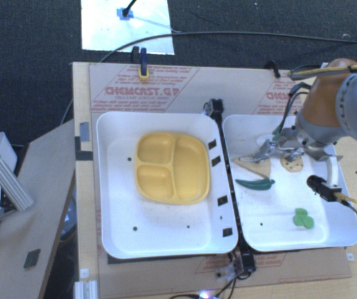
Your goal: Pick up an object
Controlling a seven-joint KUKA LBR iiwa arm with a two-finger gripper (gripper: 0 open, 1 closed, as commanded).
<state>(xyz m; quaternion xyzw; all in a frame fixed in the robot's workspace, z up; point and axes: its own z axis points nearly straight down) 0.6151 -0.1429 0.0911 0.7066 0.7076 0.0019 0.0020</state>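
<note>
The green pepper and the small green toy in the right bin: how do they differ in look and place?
The green pepper is long, thin and dark green; the small green toy is short, lumpy and brighter green. The green pepper lies near the middle of the right bin, just below a tan wedge and near the gripper; the small green toy lies apart, toward the bin's near right corner. Both rest on the bin floor, ungrasped.

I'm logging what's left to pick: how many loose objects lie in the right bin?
4: a tan wedge by the gripper, a cookie beside it, a green pepper mid-bin, a green piece front right. The arm may hide more.
</note>
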